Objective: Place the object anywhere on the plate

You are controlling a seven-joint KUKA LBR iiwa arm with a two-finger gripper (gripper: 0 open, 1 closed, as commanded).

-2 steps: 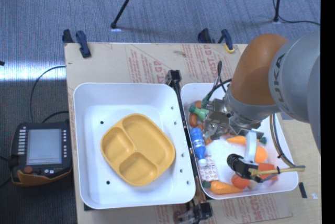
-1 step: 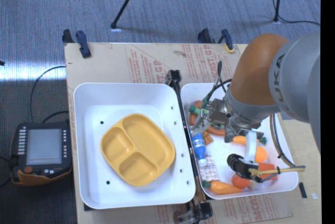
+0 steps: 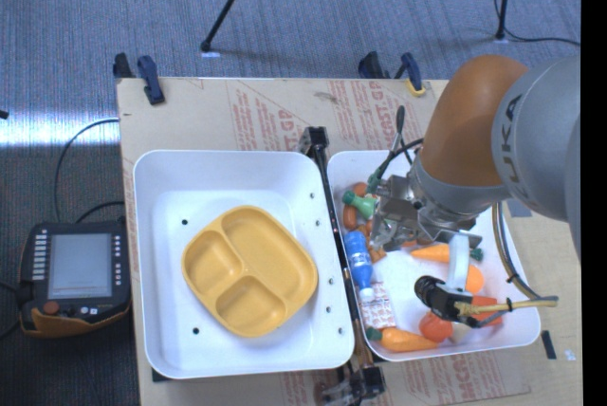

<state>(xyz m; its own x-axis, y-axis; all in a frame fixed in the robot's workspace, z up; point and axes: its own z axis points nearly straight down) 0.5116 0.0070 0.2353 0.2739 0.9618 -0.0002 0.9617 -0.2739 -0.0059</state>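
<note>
Grey two-finger gripper [image 3: 391,222] hung over the right white bin [image 3: 526,330]; its state could not be told. Blue-labelled clear plastic bottle [image 3: 360,267] looked light, stiff, slippery; best taken mid-body. Yellow three-compartment plastic plate [image 3: 249,271] lay bare.

The gripper [image 3: 387,226] is bare grey metal with a dull sheen, hanging from an arm [image 3: 512,143] of smooth matt grey casing and a glossy orange band, and just beside its jaws lie toys of shiny moulded plastic: a blue-capped clear bottle [image 3: 362,269], orange carrots [image 3: 410,339] and a green piece [image 3: 359,202]. Those toys rest in the right bin [image 3: 524,334], smooth white plastic with a soft gloss like the left bin [image 3: 156,205], well away from the jaws, where the yellow plate [image 3: 248,270] looks like matt, slightly satin plastic. Both bins sit on a bench [image 3: 237,110] faced with rough, dull brown printed cardboard.
</note>
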